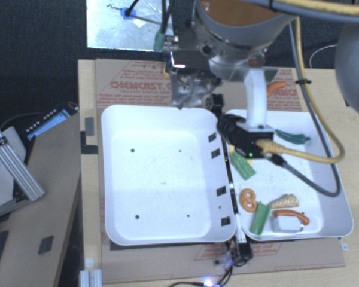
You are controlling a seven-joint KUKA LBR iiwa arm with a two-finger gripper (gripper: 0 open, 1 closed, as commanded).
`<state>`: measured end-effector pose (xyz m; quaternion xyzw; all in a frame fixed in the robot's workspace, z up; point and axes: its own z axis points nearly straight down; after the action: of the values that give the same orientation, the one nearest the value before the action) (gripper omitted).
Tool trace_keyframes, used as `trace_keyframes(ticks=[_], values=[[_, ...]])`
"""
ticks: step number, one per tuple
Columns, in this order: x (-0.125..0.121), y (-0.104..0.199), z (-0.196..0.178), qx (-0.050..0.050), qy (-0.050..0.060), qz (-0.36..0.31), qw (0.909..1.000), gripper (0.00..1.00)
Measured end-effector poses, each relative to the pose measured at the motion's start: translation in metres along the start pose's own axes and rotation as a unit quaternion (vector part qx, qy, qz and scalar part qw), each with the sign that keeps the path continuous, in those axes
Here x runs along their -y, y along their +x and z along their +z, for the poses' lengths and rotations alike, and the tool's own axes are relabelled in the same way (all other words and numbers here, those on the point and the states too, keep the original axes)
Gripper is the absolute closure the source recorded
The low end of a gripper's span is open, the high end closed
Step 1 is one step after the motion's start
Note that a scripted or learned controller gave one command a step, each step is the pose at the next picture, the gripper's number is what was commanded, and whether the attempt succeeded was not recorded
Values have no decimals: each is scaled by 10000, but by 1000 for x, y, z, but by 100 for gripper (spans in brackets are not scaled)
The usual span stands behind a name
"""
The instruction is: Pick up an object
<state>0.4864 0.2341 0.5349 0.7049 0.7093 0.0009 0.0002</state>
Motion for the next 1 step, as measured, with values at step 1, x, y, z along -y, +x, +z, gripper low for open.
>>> trace_keyframes(ticks=[1], values=[[0,0,0,0,0,0,10000,100]])
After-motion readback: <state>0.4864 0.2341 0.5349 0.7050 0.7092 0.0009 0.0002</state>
